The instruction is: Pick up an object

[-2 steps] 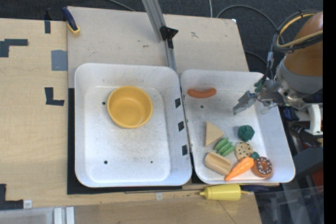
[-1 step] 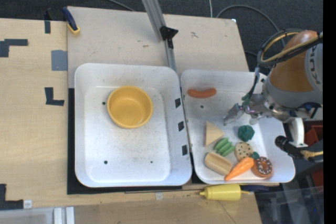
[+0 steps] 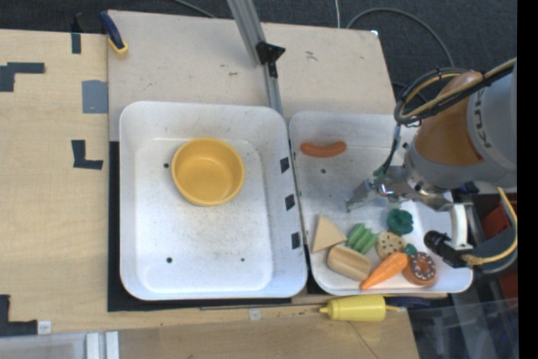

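The gripper (image 3: 367,196) hangs low over the right bin (image 3: 353,134), fingers slightly parted and holding nothing. Toy food crowds that bin's near corner — a cheese wedge (image 3: 327,233), bread roll (image 3: 348,262), carrot (image 3: 385,270), donut (image 3: 419,267). A sausage (image 3: 324,149) lies apart. The left bin (image 3: 143,265) holds a yellow bowl (image 3: 208,171).

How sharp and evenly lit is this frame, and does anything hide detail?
Camera view: soft, even light with faint shadows; overall slightly blurry. The yellow bowl reads clearly; the gripper is a dim smear, and the toy food crowds together with fuzzy edges.
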{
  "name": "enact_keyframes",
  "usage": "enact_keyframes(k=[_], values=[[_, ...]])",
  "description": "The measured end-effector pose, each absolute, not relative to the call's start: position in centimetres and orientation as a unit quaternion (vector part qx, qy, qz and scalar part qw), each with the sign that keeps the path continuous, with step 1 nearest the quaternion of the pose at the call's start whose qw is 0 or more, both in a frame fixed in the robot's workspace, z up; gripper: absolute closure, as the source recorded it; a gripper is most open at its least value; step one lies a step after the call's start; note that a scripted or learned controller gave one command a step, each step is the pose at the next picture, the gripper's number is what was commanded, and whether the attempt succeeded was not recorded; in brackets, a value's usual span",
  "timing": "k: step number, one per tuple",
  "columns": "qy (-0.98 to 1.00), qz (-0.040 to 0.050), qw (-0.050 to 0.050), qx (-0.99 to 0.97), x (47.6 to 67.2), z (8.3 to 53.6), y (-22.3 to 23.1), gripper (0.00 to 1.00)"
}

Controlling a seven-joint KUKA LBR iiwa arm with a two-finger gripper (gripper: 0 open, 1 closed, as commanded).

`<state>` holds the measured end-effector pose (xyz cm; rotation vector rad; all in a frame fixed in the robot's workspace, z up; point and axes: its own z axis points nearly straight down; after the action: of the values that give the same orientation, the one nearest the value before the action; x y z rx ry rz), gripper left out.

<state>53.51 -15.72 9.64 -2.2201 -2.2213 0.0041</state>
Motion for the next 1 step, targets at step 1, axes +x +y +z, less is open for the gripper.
enact_keyframes(k=[1], values=[[-0.708,0.0009,0.001,-0.706,53.5,10.76,-15.61,1.0]])
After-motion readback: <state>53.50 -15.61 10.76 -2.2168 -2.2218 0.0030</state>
